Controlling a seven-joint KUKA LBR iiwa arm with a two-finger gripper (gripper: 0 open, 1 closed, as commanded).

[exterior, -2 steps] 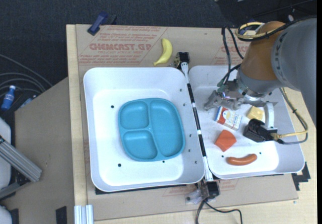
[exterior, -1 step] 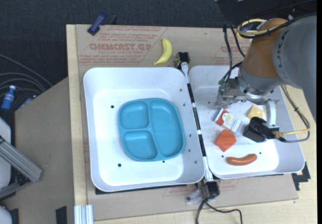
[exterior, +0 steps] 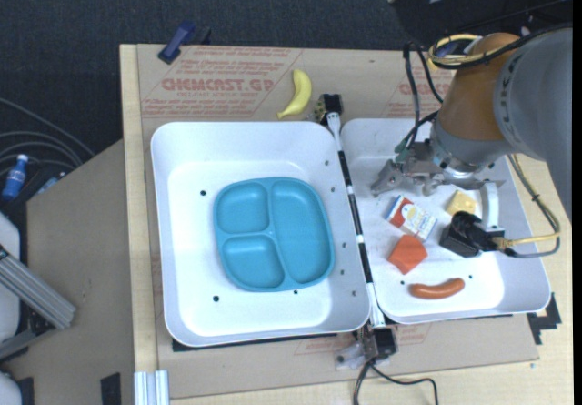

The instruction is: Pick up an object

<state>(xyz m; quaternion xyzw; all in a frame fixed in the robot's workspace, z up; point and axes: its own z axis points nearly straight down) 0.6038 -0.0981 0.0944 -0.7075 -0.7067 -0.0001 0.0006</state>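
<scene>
Gripper (exterior: 414, 174) is hanging over the upper left part of the right bin (exterior: 523, 289), fingers looking spread, nothing between them. Nearest candidate, small white-and-red carton (exterior: 412, 215), is lying just below the fingertips in frame, apart from them. Probably light, stiff-ish, crushable; take it across the short sides. Red block (exterior: 407, 255) is sitting below it, likely rigid, easy pinch. Sausage (exterior: 437, 288) at bin's lower edge is looking rounded, may be rolling away. Blue divided plate (exterior: 272, 232) is sitting in the left bin (exterior: 177, 153).
</scene>
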